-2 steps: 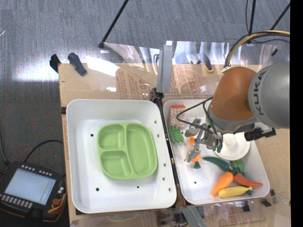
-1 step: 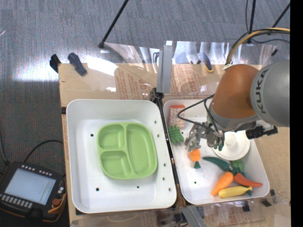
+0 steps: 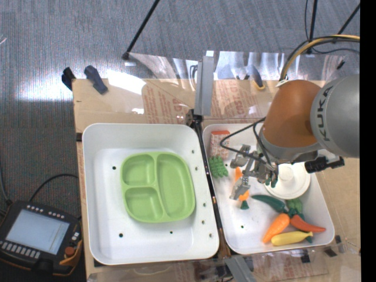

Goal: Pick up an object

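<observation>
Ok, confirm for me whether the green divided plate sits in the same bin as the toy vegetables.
No: the green divided plate lies alone in the left bin, while the toy vegetables lie in the right bin, where the tool reaches.

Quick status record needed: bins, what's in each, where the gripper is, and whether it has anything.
left bin: holds a green divided plate
right bin: holds toy food
toy food seen: green broccoli-like piece, dark green pepper, orange carrot, yellow piece, red pepper
other items: white round dish, red-and-white packet
gripper: low in the right bin, by a small orange piece
grasp: cannot tell
</observation>
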{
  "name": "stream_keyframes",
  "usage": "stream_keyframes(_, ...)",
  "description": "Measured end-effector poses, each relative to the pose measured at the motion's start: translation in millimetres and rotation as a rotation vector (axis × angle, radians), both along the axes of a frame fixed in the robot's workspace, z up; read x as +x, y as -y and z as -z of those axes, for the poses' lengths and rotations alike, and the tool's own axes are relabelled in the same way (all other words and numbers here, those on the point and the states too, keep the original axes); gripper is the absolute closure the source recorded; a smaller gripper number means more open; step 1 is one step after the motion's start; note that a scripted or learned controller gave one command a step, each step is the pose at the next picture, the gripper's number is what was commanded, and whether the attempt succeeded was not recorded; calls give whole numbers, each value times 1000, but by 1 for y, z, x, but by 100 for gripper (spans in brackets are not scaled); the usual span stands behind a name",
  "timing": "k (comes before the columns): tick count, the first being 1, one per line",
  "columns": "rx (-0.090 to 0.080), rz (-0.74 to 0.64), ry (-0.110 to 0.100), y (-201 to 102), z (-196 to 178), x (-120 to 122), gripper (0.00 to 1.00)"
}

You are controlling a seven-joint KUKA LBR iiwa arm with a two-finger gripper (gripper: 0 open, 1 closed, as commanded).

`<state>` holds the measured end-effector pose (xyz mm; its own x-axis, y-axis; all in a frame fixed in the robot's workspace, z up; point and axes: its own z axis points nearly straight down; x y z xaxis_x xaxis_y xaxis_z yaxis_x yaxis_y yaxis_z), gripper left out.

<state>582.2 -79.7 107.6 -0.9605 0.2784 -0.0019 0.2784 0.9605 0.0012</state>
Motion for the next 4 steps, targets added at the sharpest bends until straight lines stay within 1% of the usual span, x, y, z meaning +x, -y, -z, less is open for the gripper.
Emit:
stream_keyframes(1,1,66,-5,3,21,-12,0)
stream_keyframes(2,1,59,-2,1,11,-10,100)
stream_keyframes(3,1,59,-3,1,11,-11,0)
stream_keyframes(4,1,55,-3,1,1,-10,100)
